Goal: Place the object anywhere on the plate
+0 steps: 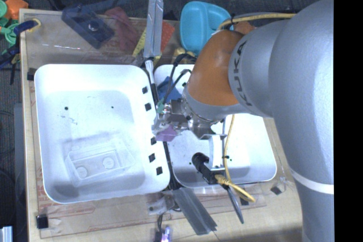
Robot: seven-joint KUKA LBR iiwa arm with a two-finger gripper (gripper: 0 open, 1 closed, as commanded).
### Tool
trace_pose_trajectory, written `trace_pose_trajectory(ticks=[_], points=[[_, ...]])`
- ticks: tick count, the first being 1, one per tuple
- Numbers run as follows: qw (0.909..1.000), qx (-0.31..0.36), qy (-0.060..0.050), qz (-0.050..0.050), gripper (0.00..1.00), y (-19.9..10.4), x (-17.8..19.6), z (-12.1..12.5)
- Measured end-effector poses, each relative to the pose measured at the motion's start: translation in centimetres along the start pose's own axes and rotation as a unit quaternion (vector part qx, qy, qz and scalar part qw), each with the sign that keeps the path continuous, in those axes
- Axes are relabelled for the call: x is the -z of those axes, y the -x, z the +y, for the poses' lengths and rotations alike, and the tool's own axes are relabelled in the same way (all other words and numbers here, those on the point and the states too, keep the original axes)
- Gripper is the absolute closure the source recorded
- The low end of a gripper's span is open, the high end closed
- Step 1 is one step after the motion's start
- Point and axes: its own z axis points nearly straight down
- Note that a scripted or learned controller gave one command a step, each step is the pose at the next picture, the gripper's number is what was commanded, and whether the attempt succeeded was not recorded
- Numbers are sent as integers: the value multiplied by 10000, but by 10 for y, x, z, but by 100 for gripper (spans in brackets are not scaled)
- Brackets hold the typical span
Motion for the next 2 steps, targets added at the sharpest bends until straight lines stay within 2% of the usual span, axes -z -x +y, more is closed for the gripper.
trace_pose_trajectory(ticks=[1, 2], points=[[9998, 217, -1, -6, 100, -87, -1, -35], [9982, -594, 6, -5, 100, -12, 5, 50]])
